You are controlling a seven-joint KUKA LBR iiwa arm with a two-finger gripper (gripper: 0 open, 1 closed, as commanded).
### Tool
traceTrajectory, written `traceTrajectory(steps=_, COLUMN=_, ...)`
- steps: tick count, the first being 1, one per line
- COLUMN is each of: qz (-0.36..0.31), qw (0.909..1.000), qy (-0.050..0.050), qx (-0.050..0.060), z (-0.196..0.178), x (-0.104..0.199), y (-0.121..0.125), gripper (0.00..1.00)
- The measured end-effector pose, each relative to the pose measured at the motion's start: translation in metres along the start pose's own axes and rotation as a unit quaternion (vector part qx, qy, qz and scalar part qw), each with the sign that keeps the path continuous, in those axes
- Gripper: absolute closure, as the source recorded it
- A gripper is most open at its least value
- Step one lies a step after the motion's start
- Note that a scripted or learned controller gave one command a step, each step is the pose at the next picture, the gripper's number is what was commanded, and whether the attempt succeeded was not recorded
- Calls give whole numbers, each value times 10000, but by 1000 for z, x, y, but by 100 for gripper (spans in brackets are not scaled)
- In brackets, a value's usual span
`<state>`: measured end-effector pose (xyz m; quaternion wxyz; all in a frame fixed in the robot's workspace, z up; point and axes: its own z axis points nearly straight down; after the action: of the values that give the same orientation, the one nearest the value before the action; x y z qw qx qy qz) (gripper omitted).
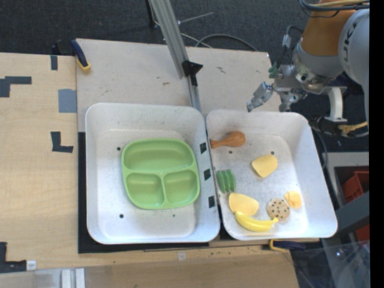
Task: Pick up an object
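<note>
The right bin [312,155] holds several toy foods. A brown drumstick [229,140] lies near its back left. A yellow wedge [264,165] sits in the middle and a green piece [225,180] by the left wall. At the front are a yellow round piece [243,204], a banana [255,222], a cookie [278,209] and a small orange chunk [293,199]. My gripper [273,99] hangs above the bin's back rim, up and to the right of the drumstick. It is open, with nothing between its fingers.
The left bin [99,161] holds a green divided plate [161,173]. A slanted metal bar [174,38] runs down to the gap between the bins. A blue and yellow clamp [81,56] sits at the bench's back left.
</note>
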<state>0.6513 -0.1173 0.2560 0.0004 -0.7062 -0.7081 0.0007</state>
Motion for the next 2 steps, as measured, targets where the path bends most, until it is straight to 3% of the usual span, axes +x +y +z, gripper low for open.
traceTrajectory(steps=1, qz=-2, qw=10000, qy=-1, qx=1, z=0, x=0, y=0, gripper=0)
traceTrajectory(steps=2, qz=9, qw=10000, qy=-3, qx=28, z=61, x=-8, y=-1, gripper=0)
